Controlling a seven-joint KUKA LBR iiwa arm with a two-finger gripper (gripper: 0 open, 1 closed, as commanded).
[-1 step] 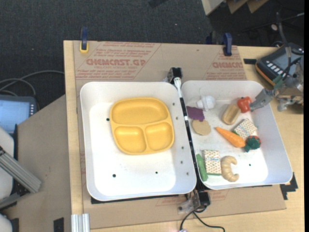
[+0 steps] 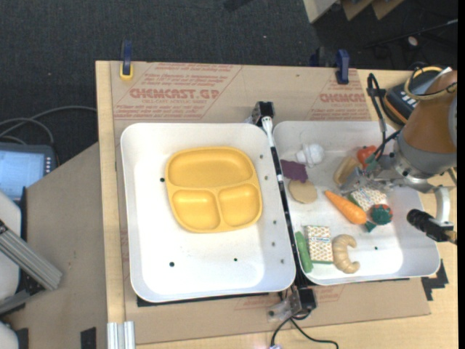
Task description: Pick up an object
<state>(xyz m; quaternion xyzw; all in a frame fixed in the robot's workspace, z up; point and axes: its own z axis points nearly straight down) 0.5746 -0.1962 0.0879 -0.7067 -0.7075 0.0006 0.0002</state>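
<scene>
My gripper (image 2: 369, 173) reaches down into the right bin (image 2: 407, 267) near its far right side, under the grey wrist and orange band. It hangs over a cluster of a tan piece (image 2: 346, 170), a small red-orange item (image 2: 365, 153) and a checkered packet (image 2: 367, 197). Just in front of it lie a carrot (image 2: 345, 206) and a red ball with a green top (image 2: 379, 212). Nothing is visibly held.
Also in the right bin are a white toy (image 2: 312, 153), a purple block (image 2: 294, 170), a beige round (image 2: 304, 192), a patterned box (image 2: 317, 242) and a croissant (image 2: 345, 253). The left bin (image 2: 145, 253) holds a yellow divided plate (image 2: 213, 189).
</scene>
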